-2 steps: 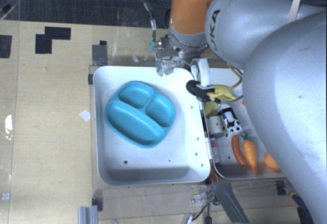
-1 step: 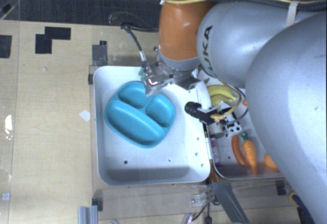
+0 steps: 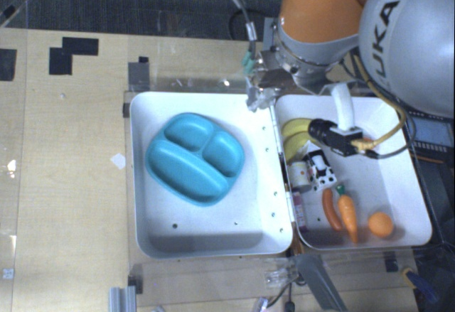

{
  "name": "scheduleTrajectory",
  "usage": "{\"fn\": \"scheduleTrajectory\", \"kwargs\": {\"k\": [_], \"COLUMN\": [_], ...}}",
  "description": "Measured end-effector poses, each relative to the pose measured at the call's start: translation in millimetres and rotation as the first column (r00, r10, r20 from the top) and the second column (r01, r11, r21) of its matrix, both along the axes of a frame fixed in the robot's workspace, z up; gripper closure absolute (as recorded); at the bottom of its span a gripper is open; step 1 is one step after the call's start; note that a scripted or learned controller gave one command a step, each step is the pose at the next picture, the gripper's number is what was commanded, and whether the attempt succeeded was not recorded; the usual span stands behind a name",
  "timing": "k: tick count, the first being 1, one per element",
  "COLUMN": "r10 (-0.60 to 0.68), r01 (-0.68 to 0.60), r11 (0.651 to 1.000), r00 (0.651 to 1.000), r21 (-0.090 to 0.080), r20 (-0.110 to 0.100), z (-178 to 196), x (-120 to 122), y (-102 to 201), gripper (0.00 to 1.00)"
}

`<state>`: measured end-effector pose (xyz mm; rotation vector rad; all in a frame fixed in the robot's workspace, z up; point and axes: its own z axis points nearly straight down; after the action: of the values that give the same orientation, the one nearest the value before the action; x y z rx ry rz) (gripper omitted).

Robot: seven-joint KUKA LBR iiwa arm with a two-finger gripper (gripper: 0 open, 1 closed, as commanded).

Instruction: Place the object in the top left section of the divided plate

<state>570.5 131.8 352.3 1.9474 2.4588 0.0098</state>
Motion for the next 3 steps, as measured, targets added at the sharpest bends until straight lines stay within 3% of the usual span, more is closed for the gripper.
{"fn": "scheduleTrajectory", "kwargs": {"k": [1, 2, 3], "r10": [-0.165, -0.119, -0.113], "r01": [0.165, 0.119, 0.113], "r11": [0.986, 0.993, 0.994], "r00": [0.986, 0.993, 0.994], "r21": [-0.001, 0.000, -0.001], "r20": [-0.007, -0.001, -0.006], "z": [-168, 17, -90], "x": [-45, -46, -15], "y": [-48, -46, -41], "gripper": [1.00, 1.00, 1.00]}}
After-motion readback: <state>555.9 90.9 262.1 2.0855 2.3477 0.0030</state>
